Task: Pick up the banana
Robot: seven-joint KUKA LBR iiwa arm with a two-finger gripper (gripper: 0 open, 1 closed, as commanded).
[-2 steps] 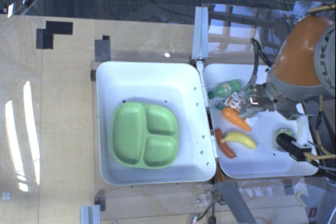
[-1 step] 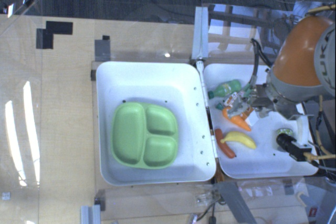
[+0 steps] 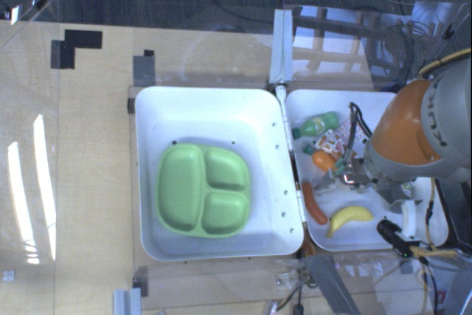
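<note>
Camera view: banana lies flat on the floor of the right bin, near edge, just right of a red sausage-shaped item. Nothing is gripping it. Arm comes in from the right and sits over the right bin's middle; gripper is just beyond the banana on the far side, low among the clutter, close to an orange carrot-like piece and a printed packet. Can't tell whether the gripper is apart or together, since the wrist body covers it from above. Green bottle lies at the far side of that bin. Left bin holds a green divided plate. Judgement: approach step, grasp not made. Next move calls for shifting toward the near edge, lining up across the banana's narrow width, then descending. Risk: the sausage item sits close to the banana's left end. Hard to make out: the gripper's height above the bin floor, the packet label, and the right bin's right wall, which is behind the arm and cabling.
</note>
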